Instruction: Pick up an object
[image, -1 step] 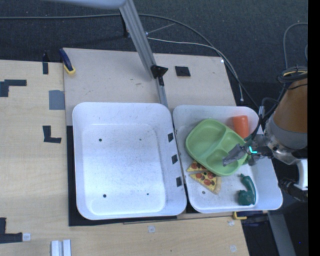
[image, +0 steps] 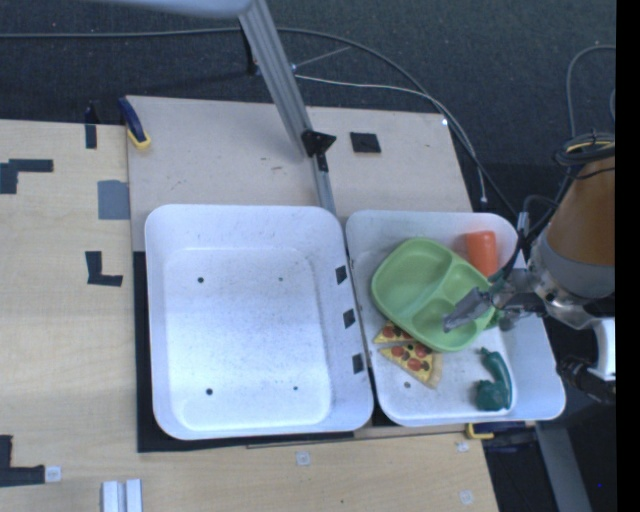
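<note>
Nearest: teal object (image: 493, 381) lying in right bin (image: 535, 400), beside pizza slice (image: 409, 357). Green plate (image: 424, 293) tilted above, orange item (image: 481, 252) behind. Tool (image: 468, 313) at plate's rim; grip impossible to tell.

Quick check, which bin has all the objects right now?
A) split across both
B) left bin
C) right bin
C: the green plate, orange piece, pizza slice and teal item all lie in the right bin, where the gripper reaches over the plate.

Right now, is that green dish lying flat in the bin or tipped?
Tipped. The green divided dish leans in the right bin, its lower edge overlapping the pizza slice.
</note>
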